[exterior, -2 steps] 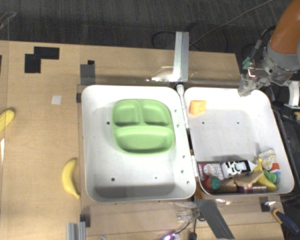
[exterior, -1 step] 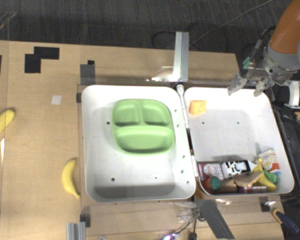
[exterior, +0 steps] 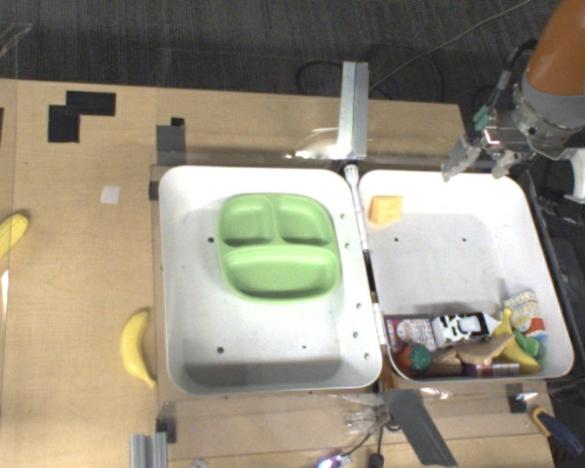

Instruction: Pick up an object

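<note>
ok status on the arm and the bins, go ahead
Tool open, carrying nothing, over the right bin's far rim. Yellow block alone in far-left corner. Clutter pile along near edge. Nothing blocks the block.

no readable text, labels too small

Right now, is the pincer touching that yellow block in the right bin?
Apart. The camera view shows the pincer up at the right bin's far rim, with bare white floor between it and the yellow block.
</note>
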Action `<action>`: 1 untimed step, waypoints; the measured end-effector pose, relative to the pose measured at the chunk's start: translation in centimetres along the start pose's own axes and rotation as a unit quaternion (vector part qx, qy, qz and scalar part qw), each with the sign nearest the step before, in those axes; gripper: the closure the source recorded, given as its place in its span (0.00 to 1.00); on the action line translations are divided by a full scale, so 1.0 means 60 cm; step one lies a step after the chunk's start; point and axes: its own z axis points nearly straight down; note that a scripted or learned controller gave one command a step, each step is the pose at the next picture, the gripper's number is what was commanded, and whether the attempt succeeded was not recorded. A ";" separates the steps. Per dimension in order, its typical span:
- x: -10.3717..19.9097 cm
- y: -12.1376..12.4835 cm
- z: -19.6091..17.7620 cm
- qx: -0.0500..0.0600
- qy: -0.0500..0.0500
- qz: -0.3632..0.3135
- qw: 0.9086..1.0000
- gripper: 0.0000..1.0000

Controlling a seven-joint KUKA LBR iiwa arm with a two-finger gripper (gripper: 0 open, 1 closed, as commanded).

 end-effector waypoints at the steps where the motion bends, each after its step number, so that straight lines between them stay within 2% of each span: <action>1: 0.035 0.003 0.229 -0.001 0.001 -0.044 0.999 0.00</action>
